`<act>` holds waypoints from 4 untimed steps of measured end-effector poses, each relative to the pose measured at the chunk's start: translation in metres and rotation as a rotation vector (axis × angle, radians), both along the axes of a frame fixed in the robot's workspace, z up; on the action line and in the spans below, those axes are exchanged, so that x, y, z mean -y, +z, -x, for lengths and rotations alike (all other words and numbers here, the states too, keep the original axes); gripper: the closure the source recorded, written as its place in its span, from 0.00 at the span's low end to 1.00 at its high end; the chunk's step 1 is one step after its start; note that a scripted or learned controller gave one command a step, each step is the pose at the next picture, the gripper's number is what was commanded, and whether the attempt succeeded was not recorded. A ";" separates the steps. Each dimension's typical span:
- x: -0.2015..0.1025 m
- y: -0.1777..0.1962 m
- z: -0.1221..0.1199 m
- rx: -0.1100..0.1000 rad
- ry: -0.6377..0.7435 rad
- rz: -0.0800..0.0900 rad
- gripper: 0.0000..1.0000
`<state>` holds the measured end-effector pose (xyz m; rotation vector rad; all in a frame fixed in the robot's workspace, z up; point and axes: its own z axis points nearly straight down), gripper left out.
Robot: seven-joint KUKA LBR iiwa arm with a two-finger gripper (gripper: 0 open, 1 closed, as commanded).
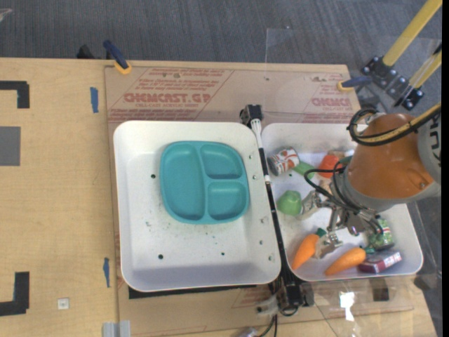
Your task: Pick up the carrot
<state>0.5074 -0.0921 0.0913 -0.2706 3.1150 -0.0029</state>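
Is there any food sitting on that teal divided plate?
No, the teal plate in the left bin is bare; the toy foods lie in the right bin.

Arm (421,156): grey body with a broad, glossy orange band (382,160) above the wrist, rounded in form. Dark cables loop around the band's upper and lower edges. Gripper (335,225): small metallic assembly with thin silver linkages; finer detail, possibly screws, too blurred to confirm.
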 end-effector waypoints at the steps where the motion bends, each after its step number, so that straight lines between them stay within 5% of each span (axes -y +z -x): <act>1: 0.006 0.000 0.015 0.007 0.026 0.000 0.00; 2: 0.024 0.180 0.004 0.006 -0.037 0.003 0.00; 3: 0.008 0.035 0.011 -0.021 0.115 -0.004 0.00; 4: 0.005 0.000 0.016 -0.006 -0.040 -0.002 0.00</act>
